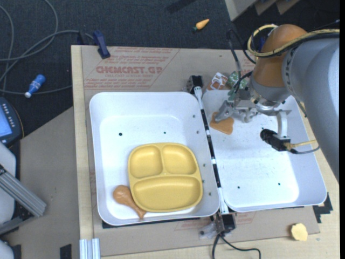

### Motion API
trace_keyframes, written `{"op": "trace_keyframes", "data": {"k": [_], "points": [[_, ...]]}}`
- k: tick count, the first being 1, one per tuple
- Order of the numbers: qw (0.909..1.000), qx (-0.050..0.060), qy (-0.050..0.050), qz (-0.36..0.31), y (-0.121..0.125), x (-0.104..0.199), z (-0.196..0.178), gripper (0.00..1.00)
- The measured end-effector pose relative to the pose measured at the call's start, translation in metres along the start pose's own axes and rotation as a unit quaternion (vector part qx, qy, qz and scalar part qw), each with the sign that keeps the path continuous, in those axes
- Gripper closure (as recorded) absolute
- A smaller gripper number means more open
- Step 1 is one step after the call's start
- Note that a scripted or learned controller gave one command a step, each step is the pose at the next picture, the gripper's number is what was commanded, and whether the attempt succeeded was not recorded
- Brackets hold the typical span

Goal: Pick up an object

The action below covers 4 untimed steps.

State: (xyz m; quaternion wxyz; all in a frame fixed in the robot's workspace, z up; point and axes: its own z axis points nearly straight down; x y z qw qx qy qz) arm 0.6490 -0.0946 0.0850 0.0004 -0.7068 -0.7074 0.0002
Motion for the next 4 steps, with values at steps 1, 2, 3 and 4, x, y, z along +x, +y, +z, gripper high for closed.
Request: {"op": "trace_keyframes", "data": {"k": [1, 2, 3, 4], "points": [[1.0000, -0.001, 0.000, 0.000, 0.006, 0.002, 0.000, 0.00], [1.0000, -0.002, 0.000, 0.000, 0.013, 0.000, 0.000, 0.00], [1.0000, 0.001, 0.000, 0.001, -0.010, -0.004, 0.000, 0.00], [1.0000, -0.001, 0.000, 0.000, -0.008, -0.004, -0.011, 1.00]]}}
